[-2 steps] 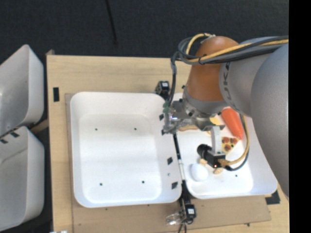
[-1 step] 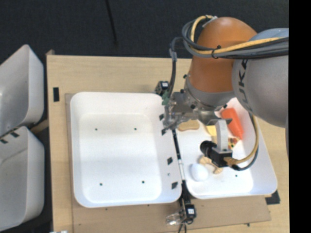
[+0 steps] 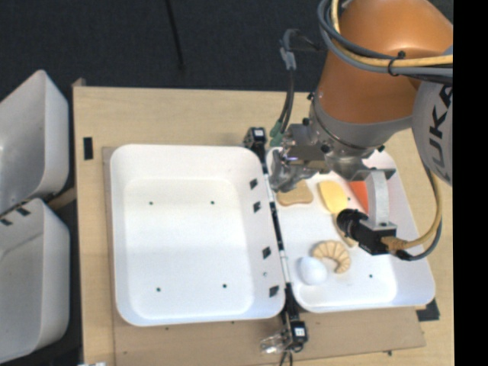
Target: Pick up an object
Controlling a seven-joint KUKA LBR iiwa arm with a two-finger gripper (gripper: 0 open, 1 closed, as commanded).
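Toast-coloured and flat, the bread slice [image 3: 295, 197] is the piece I judge myself to be going for; it lies in the right bin [image 3: 396, 288], hard against that bin's left wall near the top corner. From the camera above the bench, my claw [image 3: 284, 175] sits low over that same corner, just above and to the left of the slice, with the grey wrist and orange band bulking over it from the right. Whether I am touching the slice or just beside it I cannot tell, and whether the claw stands apart or together I cannot tell either; my own wrist hides too much.

Close by on the bin floor are other candidates. A yellow block [image 3: 332, 195] lies just right of the slice, with an orange piece [image 3: 358, 194] beside it, partly under my hardware. Lower down, a croissant [image 3: 334, 255] curls next to a white egg [image 3: 311, 270], the two touching or nearly so. The left bin [image 3: 122, 204] has its bare floor showing.

As for progress: every object I can see rests on the bin floor, so nothing is lifted. By my reckoning the reach and descent are done; the closing, a secure hold and the lift remain.
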